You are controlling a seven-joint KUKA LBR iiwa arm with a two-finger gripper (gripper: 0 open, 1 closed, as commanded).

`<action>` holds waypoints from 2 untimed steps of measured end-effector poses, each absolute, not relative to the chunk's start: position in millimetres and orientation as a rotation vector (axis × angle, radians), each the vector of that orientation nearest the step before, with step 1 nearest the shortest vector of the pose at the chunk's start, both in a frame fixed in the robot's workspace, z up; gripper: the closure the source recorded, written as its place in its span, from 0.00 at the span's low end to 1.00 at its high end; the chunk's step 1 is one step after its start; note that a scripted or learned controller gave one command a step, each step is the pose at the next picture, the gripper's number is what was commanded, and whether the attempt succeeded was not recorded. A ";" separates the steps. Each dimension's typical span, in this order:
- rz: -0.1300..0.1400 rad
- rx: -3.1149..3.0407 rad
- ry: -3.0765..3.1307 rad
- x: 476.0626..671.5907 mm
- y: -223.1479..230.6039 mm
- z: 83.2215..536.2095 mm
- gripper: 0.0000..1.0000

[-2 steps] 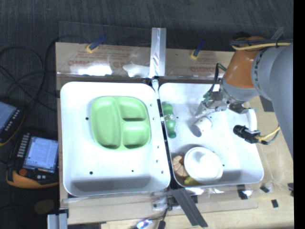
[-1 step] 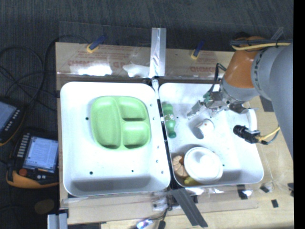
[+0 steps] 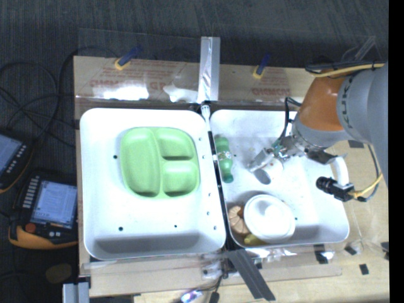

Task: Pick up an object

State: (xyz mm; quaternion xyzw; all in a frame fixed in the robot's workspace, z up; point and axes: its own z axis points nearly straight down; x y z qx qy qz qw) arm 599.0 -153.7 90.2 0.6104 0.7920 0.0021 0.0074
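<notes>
In the right-hand shallow white bin (image 3: 328,229), several candidates for picking lie scattered. A green plastic bottle-like object (image 3: 222,158) rests against the bin's left wall, lengthwise along the divider. Toward the near edge sits a round white bowl (image 3: 269,216), upright, with a tan, ridged, biscuit-like object (image 3: 235,217) touching its left side and a small yellowish-green item (image 3: 251,238) peeking out from under the bowl's near rim; too little of that item shows to tell what it is.

The two-finger gripper (image 3: 259,165) hangs over the middle of this bin, between the green bottle and the bowl, pointing leftward. Its metallic fingers appear slightly parted, with nothing visible between them, though glare and the slant of the view make the gap hard to judge. It seems apart from every object, with the bowl lying just in front of it.

Behind the gripper the grey arm with the orange band (image 3: 322,109) reaches in from the right, a black cable looping beside the wrist.

The left-hand white bin (image 3: 101,232) holds a light green plastic tray with three compartments (image 3: 159,161), lying flat near its centre.

Both bins sit on a brown bench (image 3: 88,74), and a handheld control pendant (image 3: 44,204) lies on the dark floor to the left.
</notes>
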 end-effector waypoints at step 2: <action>0.001 2.000 2.425 574.3 -122.0 158.2 1.00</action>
